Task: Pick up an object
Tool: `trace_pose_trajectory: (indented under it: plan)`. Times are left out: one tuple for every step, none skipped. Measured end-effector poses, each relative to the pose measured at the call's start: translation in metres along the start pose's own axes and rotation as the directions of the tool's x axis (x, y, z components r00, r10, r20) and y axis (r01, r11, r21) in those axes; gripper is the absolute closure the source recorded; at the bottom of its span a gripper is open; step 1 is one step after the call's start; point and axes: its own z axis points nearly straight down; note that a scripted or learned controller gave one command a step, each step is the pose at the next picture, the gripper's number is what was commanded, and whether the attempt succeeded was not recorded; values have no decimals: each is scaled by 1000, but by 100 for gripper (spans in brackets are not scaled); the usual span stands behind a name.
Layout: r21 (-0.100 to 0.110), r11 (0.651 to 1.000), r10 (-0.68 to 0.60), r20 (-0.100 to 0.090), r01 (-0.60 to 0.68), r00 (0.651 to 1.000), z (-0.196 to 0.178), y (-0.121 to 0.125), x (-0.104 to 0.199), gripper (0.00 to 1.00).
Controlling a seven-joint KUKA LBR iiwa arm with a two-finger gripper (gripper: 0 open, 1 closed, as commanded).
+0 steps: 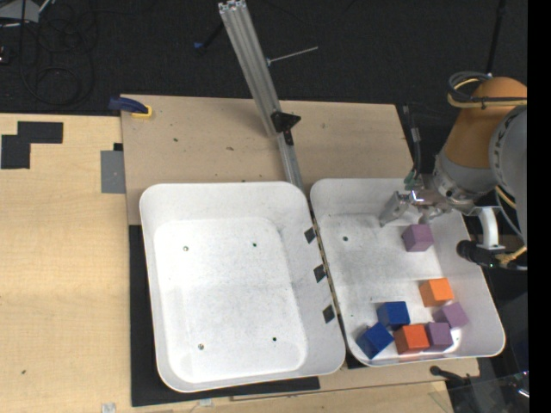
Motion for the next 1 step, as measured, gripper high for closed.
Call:
trace_pose_trajectory:
  plan:
    - [-3, 1000, -2, 1, 2, 1000, 17, 0, 1, 0]
